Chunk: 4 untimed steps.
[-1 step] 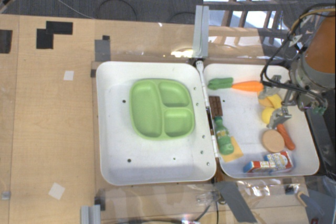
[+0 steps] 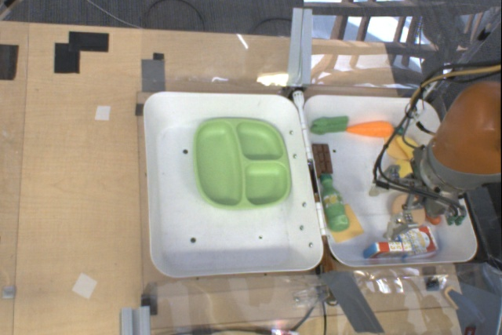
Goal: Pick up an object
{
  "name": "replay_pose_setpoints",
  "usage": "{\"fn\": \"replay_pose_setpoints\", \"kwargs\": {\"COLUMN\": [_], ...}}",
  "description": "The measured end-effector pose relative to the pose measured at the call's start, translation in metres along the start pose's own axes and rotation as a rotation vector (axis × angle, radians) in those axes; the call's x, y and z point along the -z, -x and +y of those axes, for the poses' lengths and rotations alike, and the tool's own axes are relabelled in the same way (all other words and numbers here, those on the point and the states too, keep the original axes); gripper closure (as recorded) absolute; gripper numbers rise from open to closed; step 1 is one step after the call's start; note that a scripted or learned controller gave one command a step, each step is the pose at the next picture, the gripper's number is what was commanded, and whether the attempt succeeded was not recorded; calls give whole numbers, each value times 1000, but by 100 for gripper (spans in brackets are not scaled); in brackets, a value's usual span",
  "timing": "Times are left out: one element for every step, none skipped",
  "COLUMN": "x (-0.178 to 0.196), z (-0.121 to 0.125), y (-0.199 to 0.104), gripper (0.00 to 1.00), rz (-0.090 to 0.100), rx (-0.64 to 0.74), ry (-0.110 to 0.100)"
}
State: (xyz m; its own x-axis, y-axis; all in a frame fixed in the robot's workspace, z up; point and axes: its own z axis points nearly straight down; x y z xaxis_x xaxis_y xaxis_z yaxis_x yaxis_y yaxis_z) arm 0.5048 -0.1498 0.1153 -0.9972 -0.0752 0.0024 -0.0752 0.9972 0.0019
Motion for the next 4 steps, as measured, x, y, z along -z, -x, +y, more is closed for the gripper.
{"fn": "replay_pose_setpoints", "kwargs": {"x": [-24, -24, -25, -24], "z": [48, 49, 54, 55], "y": [-4, 61, 117, 80], "gripper": [0, 0, 0, 0], "rz": [-23, -21, -19, -20], "rx": [103, 492, 433, 547], "ry": [-10, -13, -13, -18]}}
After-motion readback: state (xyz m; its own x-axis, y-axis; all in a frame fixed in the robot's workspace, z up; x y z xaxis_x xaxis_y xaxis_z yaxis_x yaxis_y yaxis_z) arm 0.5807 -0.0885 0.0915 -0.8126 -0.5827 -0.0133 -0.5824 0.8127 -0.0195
